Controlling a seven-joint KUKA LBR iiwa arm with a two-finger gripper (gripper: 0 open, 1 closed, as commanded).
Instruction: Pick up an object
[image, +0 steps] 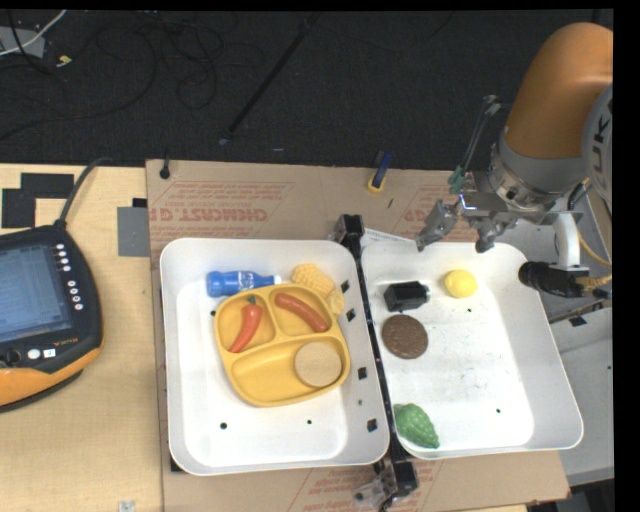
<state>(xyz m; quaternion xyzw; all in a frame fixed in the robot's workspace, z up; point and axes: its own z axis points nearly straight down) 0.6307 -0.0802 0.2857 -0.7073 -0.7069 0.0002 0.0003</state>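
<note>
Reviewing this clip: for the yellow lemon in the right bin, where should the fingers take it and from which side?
Probably straight from above, closing across the middle of the lemon. It is small and rounded, lying alone on the right bin floor, with bare floor around it and the black block apart on its left. The gripper hangs near it, above the bin's far edge.

A small yellow ball (461, 284) lies in the right bin, just below the gripper (462, 233) and closest to it. A black block (406, 295) lies flat, a bit farther down and to the left. A round brown disc (405, 337) lies flat below the block. A green leafy thing (416, 425) sits far from the gripper, at the bin's near edge.
</note>
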